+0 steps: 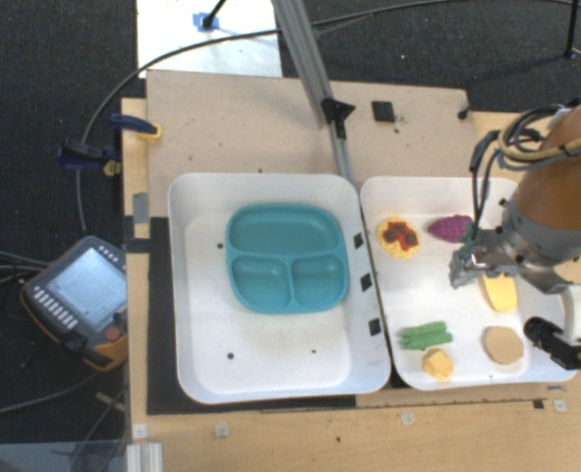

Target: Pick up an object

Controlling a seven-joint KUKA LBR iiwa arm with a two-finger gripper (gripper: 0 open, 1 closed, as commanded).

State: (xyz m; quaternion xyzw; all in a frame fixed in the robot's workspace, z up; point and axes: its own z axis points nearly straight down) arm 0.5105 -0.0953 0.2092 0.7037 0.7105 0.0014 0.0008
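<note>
The right bin (383,293) holds several toy foods. A small pizza slice (399,236) lies at its far left and a purple bunch of grapes (450,227) sits beside it. A yellow wedge (500,294) lies mid-bin. Nearer the front are a green bean pod (425,335), a yellow lump (437,364) and a round tan cookie (503,344). My gripper (466,266) hangs low over the bin, just below the grapes and touching or just left of the yellow wedge. Nothing is visibly held.
The left bin (197,342) bears a teal divided plate (288,258). The arm's bulky wrist (560,200) covers the right bin's far right side. A metal pole (310,62) slants across the bench behind the bins. A teach pendant (79,298) lies off the bench at left.
</note>
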